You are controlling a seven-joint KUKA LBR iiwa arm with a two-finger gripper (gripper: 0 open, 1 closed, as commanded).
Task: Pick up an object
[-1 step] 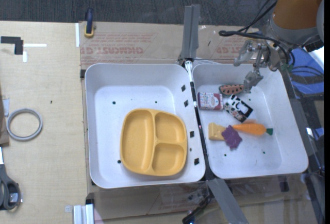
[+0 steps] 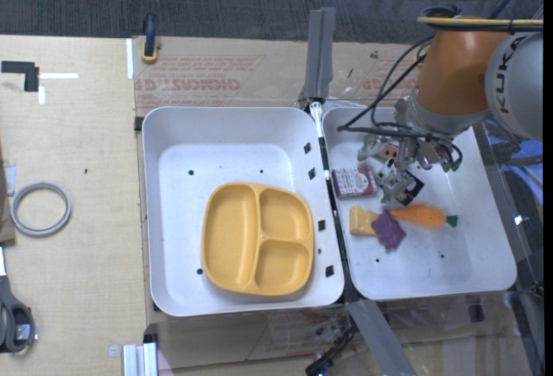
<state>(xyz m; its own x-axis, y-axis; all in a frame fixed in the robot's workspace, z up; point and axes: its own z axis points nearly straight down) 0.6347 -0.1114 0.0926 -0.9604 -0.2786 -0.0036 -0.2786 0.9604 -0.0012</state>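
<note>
While a yellow divided plate [image 2: 257, 238] lies in the left bin [image 2: 164, 193], the right bin [image 2: 484, 262] holds a red packet [image 2: 352, 183], a yellow wedge [image 2: 362, 219], a purple piece [image 2: 390, 231] and an orange carrot [image 2: 421, 216] (green-tipped). The claw [image 2: 399, 182] hangs just above the carrot's left end; whether it stands wide or narrow cannot be told.

Orange carrot [image 2: 421, 216] lying flat in right bin [image 2: 484, 270], beside purple piece [image 2: 390, 231], yellow wedge [image 2: 363, 220], red packet [image 2: 352, 183]
</note>
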